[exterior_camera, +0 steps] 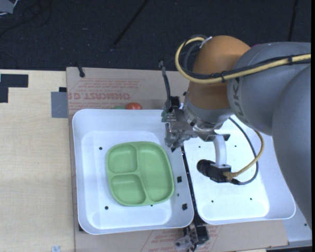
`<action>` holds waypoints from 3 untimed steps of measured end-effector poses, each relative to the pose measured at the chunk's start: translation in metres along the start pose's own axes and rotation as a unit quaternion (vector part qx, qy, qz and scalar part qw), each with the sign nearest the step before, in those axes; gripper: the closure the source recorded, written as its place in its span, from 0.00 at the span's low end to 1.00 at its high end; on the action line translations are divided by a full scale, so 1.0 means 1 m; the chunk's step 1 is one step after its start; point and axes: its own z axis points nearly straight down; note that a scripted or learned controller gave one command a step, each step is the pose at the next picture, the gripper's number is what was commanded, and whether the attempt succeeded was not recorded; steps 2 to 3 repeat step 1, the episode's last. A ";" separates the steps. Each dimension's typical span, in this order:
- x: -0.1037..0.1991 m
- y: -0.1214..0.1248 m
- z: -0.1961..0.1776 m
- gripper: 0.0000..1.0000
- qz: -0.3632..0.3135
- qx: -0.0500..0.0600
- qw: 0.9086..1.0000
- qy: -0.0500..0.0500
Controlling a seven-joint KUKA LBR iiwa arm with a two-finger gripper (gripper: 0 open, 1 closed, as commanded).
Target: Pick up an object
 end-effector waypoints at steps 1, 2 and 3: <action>-0.001 -0.001 0.000 0.00 0.001 0.000 1.000 -0.001; -0.001 -0.001 0.000 0.00 0.001 0.000 1.000 -0.001; -0.001 -0.001 0.000 0.00 0.001 0.000 1.000 -0.001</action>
